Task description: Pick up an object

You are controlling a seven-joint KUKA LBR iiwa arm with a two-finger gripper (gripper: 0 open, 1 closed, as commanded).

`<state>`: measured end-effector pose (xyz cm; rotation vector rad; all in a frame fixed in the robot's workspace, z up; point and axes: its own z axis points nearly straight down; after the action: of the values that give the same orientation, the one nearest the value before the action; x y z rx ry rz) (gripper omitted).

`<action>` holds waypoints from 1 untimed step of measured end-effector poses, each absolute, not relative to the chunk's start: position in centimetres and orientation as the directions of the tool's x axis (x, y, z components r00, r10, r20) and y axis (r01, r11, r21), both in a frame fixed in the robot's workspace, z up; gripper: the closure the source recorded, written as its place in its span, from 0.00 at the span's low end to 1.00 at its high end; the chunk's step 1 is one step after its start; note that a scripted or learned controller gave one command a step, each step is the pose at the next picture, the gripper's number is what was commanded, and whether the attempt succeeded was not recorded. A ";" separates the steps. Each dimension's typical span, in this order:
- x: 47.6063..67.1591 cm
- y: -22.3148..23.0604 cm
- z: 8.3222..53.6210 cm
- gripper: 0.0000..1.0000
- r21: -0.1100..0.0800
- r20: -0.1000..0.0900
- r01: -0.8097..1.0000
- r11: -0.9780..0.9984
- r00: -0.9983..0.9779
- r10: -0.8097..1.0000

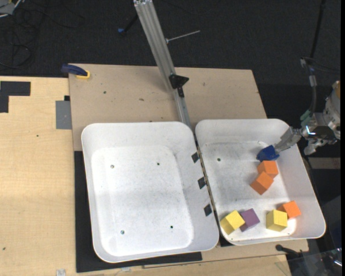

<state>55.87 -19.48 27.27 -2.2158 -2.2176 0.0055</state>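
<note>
Broadly, the wooden bench [161, 96] carries two shallow white plastic bins side by side: the left-hand white bin [98, 142] shows only its speckled floor, while the right-hand white bin [230, 132] carries every candidate. The grey arm's two-finger gripper [288, 138] reaches over that bin's right rim near its far right corner, its tip slanting down toward a small blue rounded object [267, 153] lying just beside it; whether the fingers are spread or closed I cannot tell at this size. Just nearer than the blue piece, two orange blocks [265, 176] touch one another toward the right wall. Along the near edge sit a yellow cube [233, 221] against a purple cube [250, 217], then another yellow cube [277, 219] against a small orange cube [292, 209] at the near right corner. Judging by position, the blue piece is the target: centre over it, descend straight, and avoid nudging the orange blocks.
</note>
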 end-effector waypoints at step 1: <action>55.9 -19.5 27.5 0.00 -0.003 0.001 1.000 0.001 -0.001 1.000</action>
<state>55.94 -19.50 27.53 -2.2185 -2.2207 0.0018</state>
